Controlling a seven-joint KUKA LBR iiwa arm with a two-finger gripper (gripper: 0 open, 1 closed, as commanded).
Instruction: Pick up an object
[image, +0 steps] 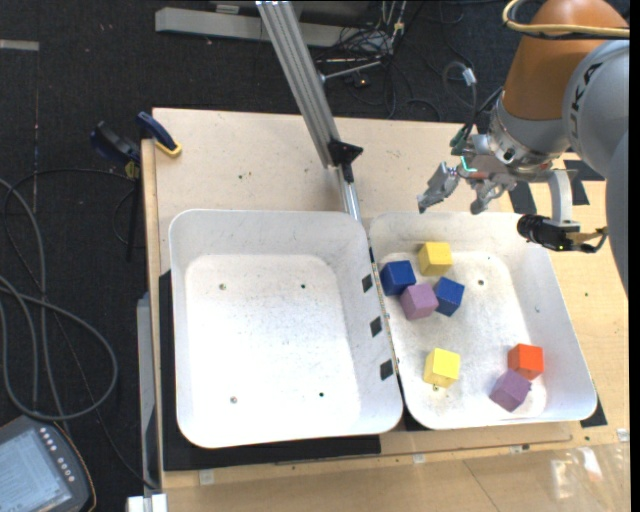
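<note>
Seven blocks lie in the right bin (560, 300) and none is lifted — the pick is all ahead of you.

From the overhead camera you see the gripper (462, 192) hanging above the bin's far rim, fingers spread apart with nothing between them. Nearest below it sits a tight cluster: a yellow block (434, 257), a blue block (397, 276), a purple block (419, 300) and a second blue block (449, 295), touching or nearly so, which leaves little room for fingers. The second yellow block (442, 366) stands well apart — likely your easiest target. The orange block (525, 359) and the second purple block (510, 390) crowd the near rim. The left bin (190, 300) offers open room.
</note>
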